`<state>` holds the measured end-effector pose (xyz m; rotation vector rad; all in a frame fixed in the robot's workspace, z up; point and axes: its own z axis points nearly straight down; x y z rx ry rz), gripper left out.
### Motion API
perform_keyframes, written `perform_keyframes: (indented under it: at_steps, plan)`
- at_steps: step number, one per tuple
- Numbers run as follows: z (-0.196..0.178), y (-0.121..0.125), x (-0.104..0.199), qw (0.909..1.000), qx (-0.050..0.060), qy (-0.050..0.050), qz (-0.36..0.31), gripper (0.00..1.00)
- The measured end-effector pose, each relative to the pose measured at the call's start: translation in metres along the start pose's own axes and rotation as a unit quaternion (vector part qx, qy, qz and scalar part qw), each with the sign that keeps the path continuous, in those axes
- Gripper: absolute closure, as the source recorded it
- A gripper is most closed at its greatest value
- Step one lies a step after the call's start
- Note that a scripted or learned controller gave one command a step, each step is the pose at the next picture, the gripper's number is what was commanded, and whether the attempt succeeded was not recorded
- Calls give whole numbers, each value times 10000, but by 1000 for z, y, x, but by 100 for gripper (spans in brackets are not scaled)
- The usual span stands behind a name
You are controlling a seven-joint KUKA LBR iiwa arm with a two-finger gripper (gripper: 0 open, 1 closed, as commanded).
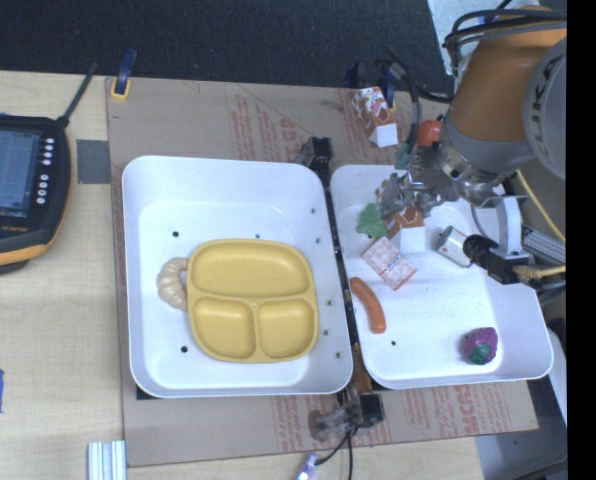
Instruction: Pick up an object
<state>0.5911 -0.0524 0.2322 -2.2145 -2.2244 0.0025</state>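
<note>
My gripper (406,204) hangs low over the far part of the right bin (518,313). Just beneath and beside it lie a green piece (370,222) and a small white block (412,238). A red-and-white patterned packet (388,262) lies a little nearer. An orange sausage (368,304) rests by that bin's left wall. A purple lump (480,345) sits in the near right corner. The gripper's own body hides whether anything is between its tips.
The left bin (148,218) holds a yellow divided plate (250,298) with a beige ridged piece (172,282) at its left side. A small carton (375,111) stands on the cardboard behind the right bin. A control tablet (13,183) lies at the far left.
</note>
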Motion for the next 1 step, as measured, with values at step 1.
perform_keyframes:
  at_steps: [1]
  plan:
    - [2, -46, 18, 10000, 8, -9, -1, 100]
